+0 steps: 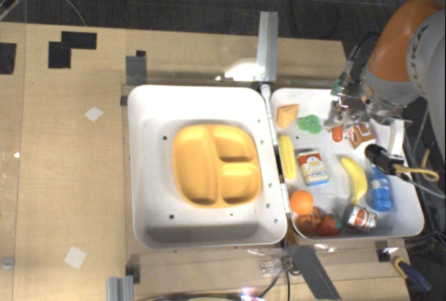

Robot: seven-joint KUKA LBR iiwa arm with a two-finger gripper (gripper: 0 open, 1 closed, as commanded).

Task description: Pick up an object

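The tool (346,115) hangs over the far right part of the right bin (412,223), just above a small orange-brown packet (360,134); whether it is clenched or released I cannot tell. In that bin lie a green piece (310,125), corn cob (286,156), banana (356,179), orange (302,202), can (361,218) and blue bottle (380,191). The left bin (146,153) holds a yellow divided tray (212,164).

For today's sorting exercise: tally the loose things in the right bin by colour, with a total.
Yellow: 2, corn cob, banana
Orange: 2, orange, wedge
Green: 1, green piece
Blue: 1, bottle
Red-labelled: 2, box, can
Total: 8
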